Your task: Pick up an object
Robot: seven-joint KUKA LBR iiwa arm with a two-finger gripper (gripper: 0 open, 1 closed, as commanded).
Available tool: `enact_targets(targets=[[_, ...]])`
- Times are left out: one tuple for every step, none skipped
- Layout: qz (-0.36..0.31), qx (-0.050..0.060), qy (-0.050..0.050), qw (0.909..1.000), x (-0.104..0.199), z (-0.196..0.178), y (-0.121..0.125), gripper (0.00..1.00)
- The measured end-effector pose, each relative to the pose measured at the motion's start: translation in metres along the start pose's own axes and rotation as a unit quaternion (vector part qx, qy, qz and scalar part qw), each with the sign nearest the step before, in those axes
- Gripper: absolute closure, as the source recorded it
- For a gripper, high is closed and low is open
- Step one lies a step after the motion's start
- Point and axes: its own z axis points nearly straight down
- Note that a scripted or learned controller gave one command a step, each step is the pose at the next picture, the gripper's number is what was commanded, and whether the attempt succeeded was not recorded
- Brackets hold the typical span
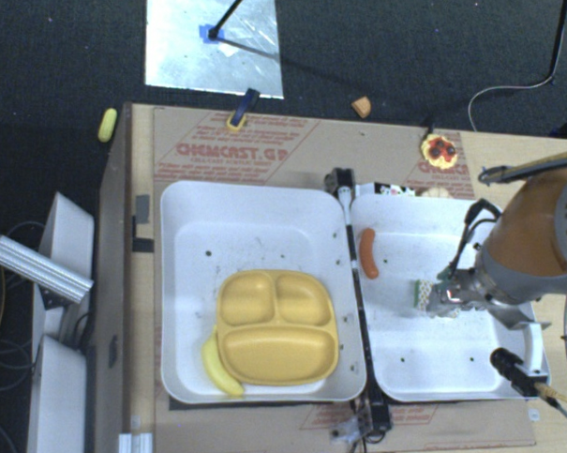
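Down in the camera view, the gripper [446,298] hangs low in the right bin [403,378], just beside a small green block [422,293]; whether it is apart or together I cannot tell. A hot dog [368,252] lies near the divider. The block looks light and stiff, best pinched across its short sides. The left bin [195,217] holds a yellow tray [277,326] and a banana [219,369].

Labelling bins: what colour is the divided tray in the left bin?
Yellow. The divided tray shows plainly in the camera view, with a yellow banana at its lower left edge.
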Motion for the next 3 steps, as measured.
enact_targets(targets=[[0.000, 0.000, 0.000, 1.0000, -0.001, 0.000, 0.000, 0.00], [0.000, -0.001, -0.001, 1.0000, -0.025, 0.022, 0.090, 0.00], [-0.001, 0.000, 0.000, 1.0000, 0.024, 0.018, 0.057, 0.00]])
